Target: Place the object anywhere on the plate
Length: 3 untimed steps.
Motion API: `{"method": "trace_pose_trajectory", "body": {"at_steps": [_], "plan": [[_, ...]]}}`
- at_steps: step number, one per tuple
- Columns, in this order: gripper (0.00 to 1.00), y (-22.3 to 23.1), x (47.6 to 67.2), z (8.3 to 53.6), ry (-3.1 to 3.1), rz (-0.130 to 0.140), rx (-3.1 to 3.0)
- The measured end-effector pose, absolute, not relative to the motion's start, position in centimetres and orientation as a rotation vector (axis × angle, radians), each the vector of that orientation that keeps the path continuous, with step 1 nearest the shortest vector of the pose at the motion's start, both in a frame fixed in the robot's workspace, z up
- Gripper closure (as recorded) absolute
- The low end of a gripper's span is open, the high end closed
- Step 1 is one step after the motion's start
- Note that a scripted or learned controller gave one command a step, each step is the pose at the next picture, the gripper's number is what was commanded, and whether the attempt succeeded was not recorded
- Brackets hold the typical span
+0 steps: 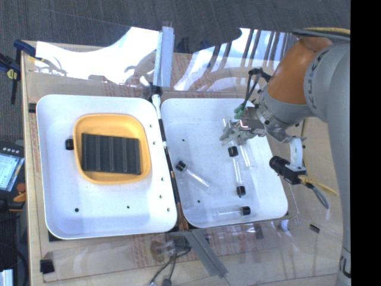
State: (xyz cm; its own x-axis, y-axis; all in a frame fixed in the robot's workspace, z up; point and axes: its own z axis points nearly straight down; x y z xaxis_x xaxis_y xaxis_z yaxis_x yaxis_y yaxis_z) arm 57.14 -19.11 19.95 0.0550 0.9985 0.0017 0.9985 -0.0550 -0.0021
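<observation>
So the big grey KUKA arm with the orange band (297, 76) comes in from the right and bends down over the right-hand shallow white bin (202, 207), wrist tilted toward the bin's upper middle. Left of it sits the other shallow white bin (53, 213), and inside that one is the rounded yellow plate (86, 127) with a dark ribbed insert (112, 152) lying on it, plus a small black piece (69, 143) just off the plate's left edge. The metal two-finger gripper (233, 134) hangs low over the right bin, and honestly I can't tell whether its jaws are apart or together, too cluttered there. The objects are clear plastic tubes with black caps, all in the right bin: one (237, 167) right below the gripper, one (189, 173) near the bin's left wall, one (233, 211) near the bottom edge. None are on the plate.
</observation>
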Motion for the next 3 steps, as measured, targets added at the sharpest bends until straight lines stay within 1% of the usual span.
{"method": "trace_pose_trajectory", "body": {"at_steps": [1, 2, 3], "plan": [[0.00, -19.1, 57.1, 19.9, -2.158, 0.000, -2.280], [0.00, -14.6, 58.2, 19.0, -2.271, 0.002, -2.165], [0.00, -8.6, 59.3, 19.1, -2.617, 0.004, -1.729]]}}
